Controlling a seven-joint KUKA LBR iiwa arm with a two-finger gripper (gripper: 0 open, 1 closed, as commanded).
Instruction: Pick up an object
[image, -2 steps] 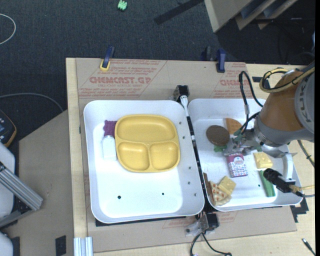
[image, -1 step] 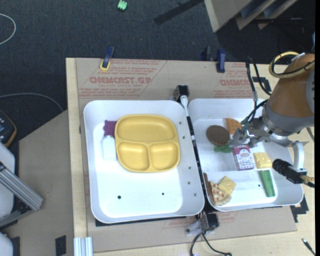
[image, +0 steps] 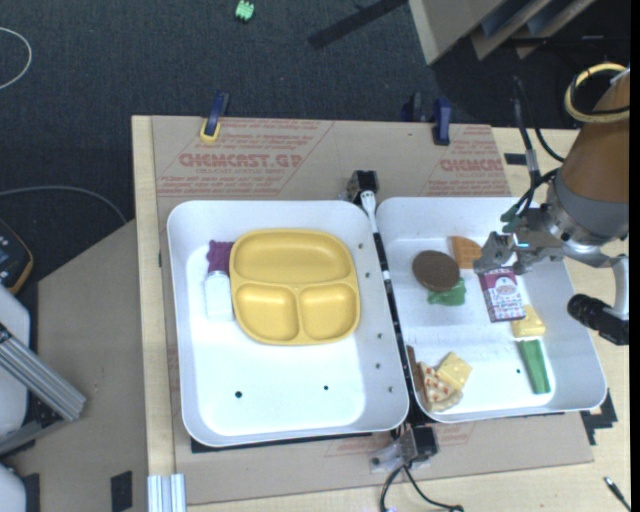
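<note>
My gripper (image: 503, 256) hangs over the upper middle of the right bin (image: 572, 392). It is just above the top end of a small maroon carton (image: 503, 297). Left of it lies a round brown patty (image: 436, 268) on a green piece (image: 449, 295). An orange wedge (image: 462, 248) sits just behind, partly under the gripper. Nothing shows clearly in its grasp.
The right bin also holds a yellow chunk (image: 529, 323), a green cucumber (image: 536, 364), and a pizza slice with cheese (image: 445, 379) at the front. In the left bin (image: 290, 400) sit a yellow divided plate (image: 295, 284), a white bottle (image: 217, 296) and a purple item (image: 219, 254).
</note>
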